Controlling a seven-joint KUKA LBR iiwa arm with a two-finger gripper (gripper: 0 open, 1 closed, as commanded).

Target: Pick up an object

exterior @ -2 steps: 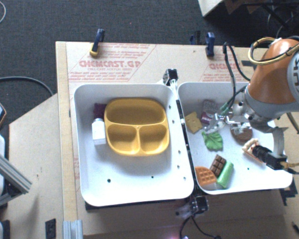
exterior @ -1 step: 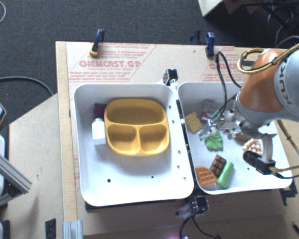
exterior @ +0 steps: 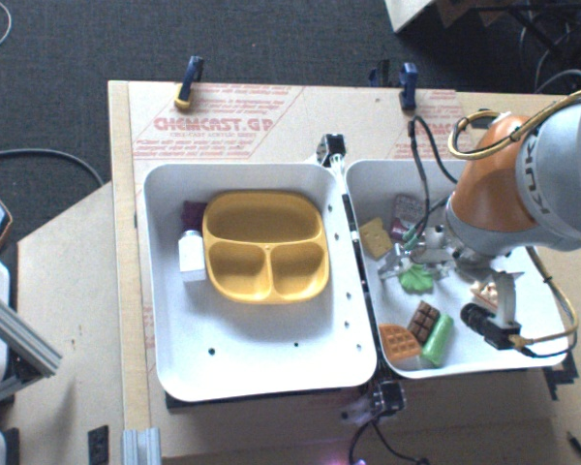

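My gripper (exterior: 413,260) reaches into the right bin (exterior: 529,356) from the right, low over its middle. Just under its tip lies a light green leafy toy (exterior: 418,281); I cannot tell whether they touch. A tan cracker (exterior: 374,236) lies to the gripper's left and a grey-pink piece (exterior: 405,207) behind it. Toward the front sit a brown chocolate bar (exterior: 424,320), an orange waffle (exterior: 398,342) and a green cucumber-like piece (exterior: 438,340). The arm hides part of the bin's right side.
The left bin (exterior: 174,356) bears a yellow divided plate (exterior: 265,245), with a small white bottle (exterior: 191,254) and a dark maroon object (exterior: 194,212) at its left. A thin wall separates the bins. Black cables hang around the wrist.
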